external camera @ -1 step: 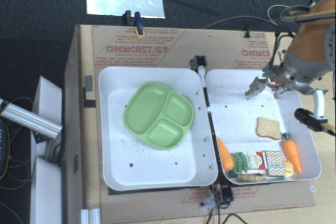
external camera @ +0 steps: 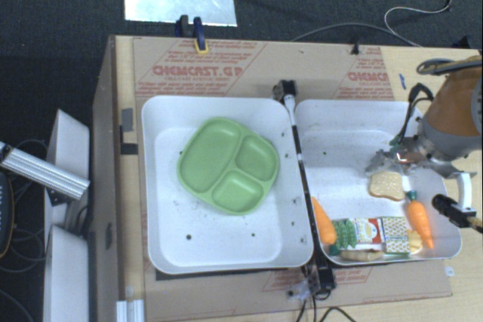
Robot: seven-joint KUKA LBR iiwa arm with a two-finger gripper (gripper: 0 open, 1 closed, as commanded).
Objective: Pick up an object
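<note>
The gripper (external camera: 389, 159) hovers low in the right bin (external camera: 339, 124), fingers spread around nothing, just above the bread slice (external camera: 387, 186); a carrot (external camera: 419, 221) lies nearby.

The brown board (external camera: 256, 64) under the bins bears repeated red "CHEMCAST GP" print, partly legible.

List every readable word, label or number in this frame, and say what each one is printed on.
"CHEMCAST GP", red, repeated print on the brown board behind the bins; it recurs at the right, partly cut off.
Smaller red lines under it: too blurred to read.
Printed packet in the right bin: print too small to read.
Green plate, left bin: no text.
</note>
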